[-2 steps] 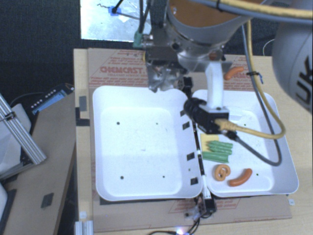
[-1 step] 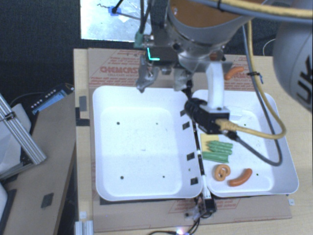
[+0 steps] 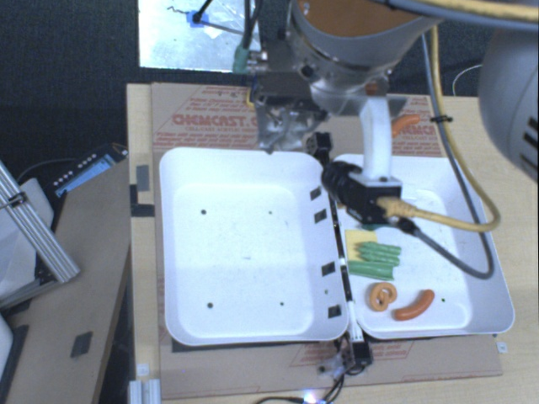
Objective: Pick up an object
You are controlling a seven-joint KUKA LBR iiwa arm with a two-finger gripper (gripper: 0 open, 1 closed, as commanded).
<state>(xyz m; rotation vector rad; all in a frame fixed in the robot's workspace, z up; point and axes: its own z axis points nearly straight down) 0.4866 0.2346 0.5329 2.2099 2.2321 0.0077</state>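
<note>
The right bin (image 3: 484, 289) holds a bundle of green beans (image 3: 375, 259) with a yellow piece (image 3: 360, 237) at its far edge. Nearer the front lie a small orange ring (image 3: 382, 295) and a reddish sausage (image 3: 413, 305). An orange item (image 3: 406, 123) lies at that bin's far edge. The grey arm fills the top of the view. Its metal gripper (image 3: 284, 133) hangs over the far rim of the left bin (image 3: 244, 234), well away from the objects. A white and black fitting (image 3: 370, 183) with a yellow cable covers part of the right bin.
Both bins rest on a cardboard sheet (image 3: 210, 116) on the bench. A row of black clips (image 3: 330, 268) runs along the seam between the bins. A metal rail (image 3: 34, 225) and a blue-striped device (image 3: 84, 168) lie to the left, off the bench.
</note>
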